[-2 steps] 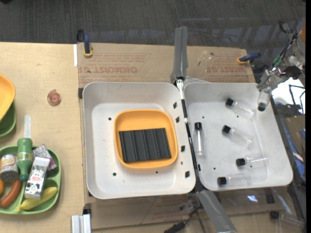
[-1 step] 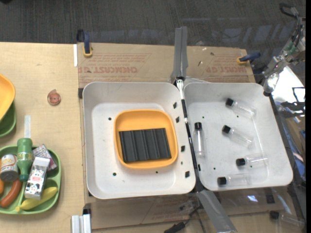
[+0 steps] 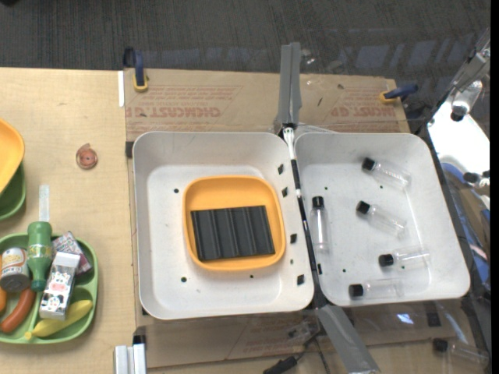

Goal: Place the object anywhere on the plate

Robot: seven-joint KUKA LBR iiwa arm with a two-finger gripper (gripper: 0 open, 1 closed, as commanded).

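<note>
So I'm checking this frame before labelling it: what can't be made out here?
- Clear vials: bodies nearly vanish against the right bin; contents unreadable.
- Yellow dish: cut off by the left edge.
- Green tray items: labels too small.
- Arm hardware: cropped at the right edge.

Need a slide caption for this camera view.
Five clear vials lie in the right bin; the yellow plate waits in the left bin.

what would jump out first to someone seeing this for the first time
The orange-yellow plate in the left bin stands out most, with a dark ribbed pad lying on it. Next come five clear vials with black caps scattered in the right bin. At far left, a green tray of toy food adds colour.
</note>
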